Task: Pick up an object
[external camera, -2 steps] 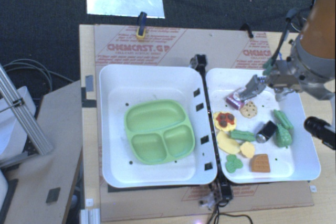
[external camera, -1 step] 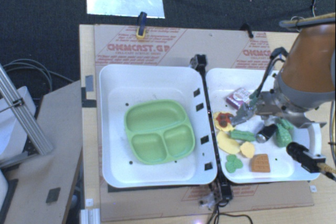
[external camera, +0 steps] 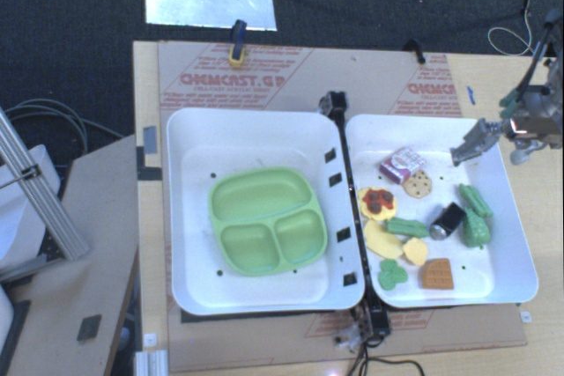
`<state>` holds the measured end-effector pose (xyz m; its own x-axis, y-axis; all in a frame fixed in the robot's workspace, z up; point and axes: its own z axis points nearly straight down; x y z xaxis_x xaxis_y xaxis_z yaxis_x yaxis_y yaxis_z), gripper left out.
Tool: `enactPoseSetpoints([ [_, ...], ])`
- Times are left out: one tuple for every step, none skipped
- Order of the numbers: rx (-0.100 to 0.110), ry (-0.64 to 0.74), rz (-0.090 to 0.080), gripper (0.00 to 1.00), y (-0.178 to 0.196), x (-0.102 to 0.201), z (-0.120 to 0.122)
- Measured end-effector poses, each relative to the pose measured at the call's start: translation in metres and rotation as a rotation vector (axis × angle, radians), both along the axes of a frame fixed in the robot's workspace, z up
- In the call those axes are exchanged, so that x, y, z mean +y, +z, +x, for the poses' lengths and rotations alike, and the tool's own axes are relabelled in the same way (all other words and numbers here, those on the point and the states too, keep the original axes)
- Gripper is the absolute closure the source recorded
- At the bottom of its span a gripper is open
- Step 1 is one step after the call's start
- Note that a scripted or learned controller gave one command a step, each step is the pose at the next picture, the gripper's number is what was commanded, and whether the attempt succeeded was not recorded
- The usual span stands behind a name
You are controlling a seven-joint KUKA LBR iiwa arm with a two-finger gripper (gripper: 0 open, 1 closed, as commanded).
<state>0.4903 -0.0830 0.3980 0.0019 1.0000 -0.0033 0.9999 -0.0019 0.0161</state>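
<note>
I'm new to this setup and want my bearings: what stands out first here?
The lime green divided tray lies alone in the left bin. The right bin holds a cluster of small toy foods, among them a pizza slice, a cookie and a green pickle. The gripper hovers over that bin's upper right.

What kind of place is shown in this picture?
Probably a robotics lab set up for grasping tests: two white bins on a bench, a green divided tray, small toy foods, and a gripper reaching in.
</note>
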Motion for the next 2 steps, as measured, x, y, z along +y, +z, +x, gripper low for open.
enactPoseSetpoints([
  [0.026, -0.002, 0.005, 0.00, -0.175, -0.041, -0.005],
  [0.017, -0.005, 0.000, 0.00, -0.206, -0.129, -0.005],
])
